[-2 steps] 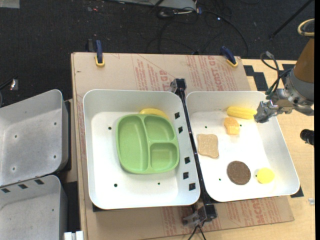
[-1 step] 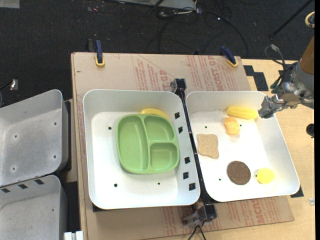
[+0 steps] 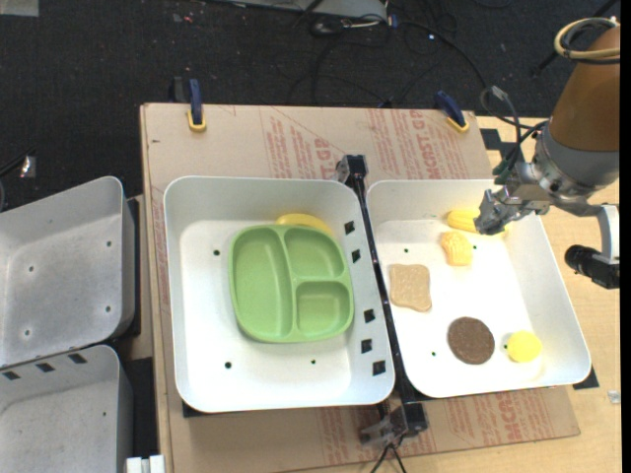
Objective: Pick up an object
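Observation:
My gripper (image 3: 490, 221) hangs over the back of the right bin (image 3: 557, 308), right beside a small yellow piece (image 3: 459, 219) on its left. A ridged yellow toy (image 3: 456, 249) lies just below that piece. A tan bread slice (image 3: 410, 287) rests near the bin's left side. A brown round cookie (image 3: 471, 340) and a yellow ball-like toy (image 3: 524, 346) sit toward the front. Nothing shows between the gripper's tips.
The left bin (image 3: 197, 363) holds a green divided plate (image 3: 293, 282) with a yellow object (image 3: 304, 222) peeking from behind it. A black divider (image 3: 373, 274) runs between the bins. White lids (image 3: 59, 264) lie at the far left. Cables cross the dark floor behind.

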Robot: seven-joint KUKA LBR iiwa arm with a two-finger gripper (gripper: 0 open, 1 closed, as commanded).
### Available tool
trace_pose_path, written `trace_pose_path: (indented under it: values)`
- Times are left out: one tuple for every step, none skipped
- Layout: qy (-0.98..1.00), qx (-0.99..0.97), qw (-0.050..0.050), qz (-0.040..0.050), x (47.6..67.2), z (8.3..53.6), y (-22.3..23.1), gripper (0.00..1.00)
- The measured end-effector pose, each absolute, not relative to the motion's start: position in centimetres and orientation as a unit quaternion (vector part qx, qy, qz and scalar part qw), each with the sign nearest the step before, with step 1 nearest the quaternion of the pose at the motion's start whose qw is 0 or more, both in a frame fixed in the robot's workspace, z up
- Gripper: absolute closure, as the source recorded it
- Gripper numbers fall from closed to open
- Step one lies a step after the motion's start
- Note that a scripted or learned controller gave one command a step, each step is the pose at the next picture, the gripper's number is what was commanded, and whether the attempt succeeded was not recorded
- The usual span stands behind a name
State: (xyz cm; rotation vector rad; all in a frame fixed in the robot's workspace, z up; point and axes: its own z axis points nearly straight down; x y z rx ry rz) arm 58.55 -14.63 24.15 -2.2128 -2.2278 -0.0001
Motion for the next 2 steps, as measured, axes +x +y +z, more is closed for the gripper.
trace_pose_path:
  values:
    - [-0.710, -0.705, 0.001, 0.0000, 57.2, 24.9, -9.0, 1.00]
    - [-0.709, -0.705, 0.001, 0.0004, 56.5, 24.0, -4.6, 1.00]
